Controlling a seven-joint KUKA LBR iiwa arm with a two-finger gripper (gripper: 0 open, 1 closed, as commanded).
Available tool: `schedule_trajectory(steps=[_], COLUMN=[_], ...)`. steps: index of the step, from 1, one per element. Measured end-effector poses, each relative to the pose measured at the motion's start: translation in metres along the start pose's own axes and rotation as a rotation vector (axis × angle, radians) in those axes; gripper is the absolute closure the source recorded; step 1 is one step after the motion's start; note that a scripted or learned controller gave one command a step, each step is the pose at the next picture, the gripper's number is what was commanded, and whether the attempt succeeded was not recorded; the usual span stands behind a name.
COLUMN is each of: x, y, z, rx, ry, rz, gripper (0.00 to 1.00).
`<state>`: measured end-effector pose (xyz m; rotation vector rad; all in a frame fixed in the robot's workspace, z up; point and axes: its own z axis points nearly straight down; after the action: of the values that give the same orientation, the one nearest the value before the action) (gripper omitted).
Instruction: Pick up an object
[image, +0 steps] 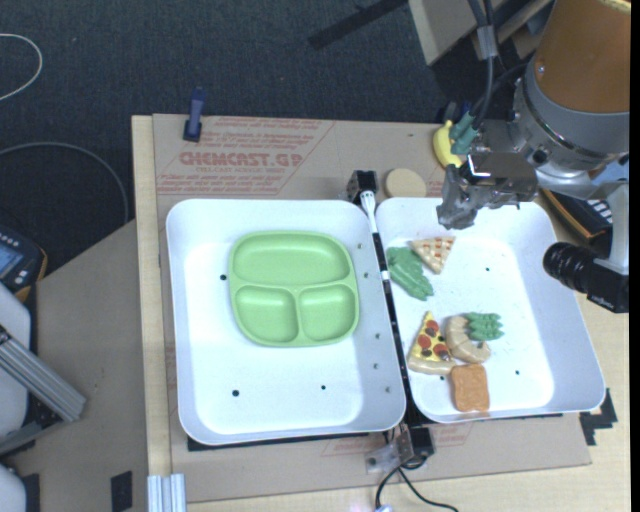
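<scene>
Near edge of the right white bin (560, 400): a tan rectangular toy cracker (470, 388) lies flat, touching a beige round toy cookie (468, 345) just beyond it. A toy pizza slice with red toppings (430, 347) leans against the cookie's left side and a small green leafy toy (484, 325) sits on its far right. That cluster is tightly packed, so probably a poor grasp target.

Mid bin, by the left wall: a green toy vegetable piece (408, 272), lying diagonally and free on all sides but the wall.

Just beyond it: a second triangular toy pizza wedge, orange crust with pale top (434, 251), flat, point towards the near edge, clear of its neighbours. It sits almost directly under the grey two-finger gripper (455, 215), so it reads as the likely pick object. It's thin and low, so the jaws would need to close across its edges.

Jaws: nothing visible between them, hanging above the far part of the right bin; open or closed, can't tell at this angle.

Left white bin (190, 300) holds a light green three-compartment plastic plate (294, 287), centred, well apart from the toys.

Far edge of the table: a yellow toy banana (446, 145) and a round tan disc (405, 183) lie outside the bins.
</scene>
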<state>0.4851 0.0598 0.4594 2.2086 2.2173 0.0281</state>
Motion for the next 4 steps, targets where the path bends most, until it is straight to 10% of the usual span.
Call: schedule_trajectory(steps=[1,2,3,4], x=[-0.026,0.018,0.044,0.057], y=[0.016,-0.011,-0.004,-0.009], z=[0.104,0.153,-0.027,0.099], rx=[0.03,0.03,0.0,0.034], ry=[-0.007,-0.003,0.002,-0.007], rz=[0.008,0.0,-0.001,0.004], gripper=[1.0,1.0,1.0,1.0])
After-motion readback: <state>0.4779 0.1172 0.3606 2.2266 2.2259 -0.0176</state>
